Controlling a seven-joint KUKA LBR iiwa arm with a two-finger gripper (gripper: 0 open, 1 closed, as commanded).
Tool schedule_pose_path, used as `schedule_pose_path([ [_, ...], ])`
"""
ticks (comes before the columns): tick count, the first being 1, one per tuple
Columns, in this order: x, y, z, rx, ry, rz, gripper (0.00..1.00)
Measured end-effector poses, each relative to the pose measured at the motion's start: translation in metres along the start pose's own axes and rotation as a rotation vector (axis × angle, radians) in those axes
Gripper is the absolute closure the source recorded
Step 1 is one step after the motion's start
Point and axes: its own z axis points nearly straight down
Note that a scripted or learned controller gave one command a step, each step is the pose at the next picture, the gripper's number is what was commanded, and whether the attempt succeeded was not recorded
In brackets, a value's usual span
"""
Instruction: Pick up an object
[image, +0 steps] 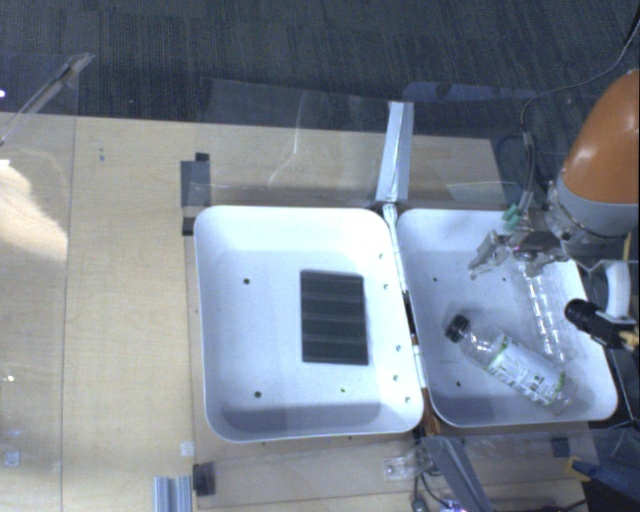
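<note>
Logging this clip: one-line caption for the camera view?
Hand above right bin holding clear bottle; dark ribbed block in left bin.

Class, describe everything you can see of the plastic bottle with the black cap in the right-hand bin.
The bottle is clear plastic with a black cap and a pale label with greenish print around its middle. It lies on its side on the floor of the right bin, cap toward the bin's middle, base toward the near right corner. Its cap is on. A second clear object appears to meet it near the base. The gripper hovers apart, farther back.

Clear plastic bottle — black cap, on its side — right bin
</note>
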Motion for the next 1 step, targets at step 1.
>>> schedule_pose_path([
  [1,0.0070,-0.0134,0.1571,-0.003,0.000,-0.175,0.00],
])
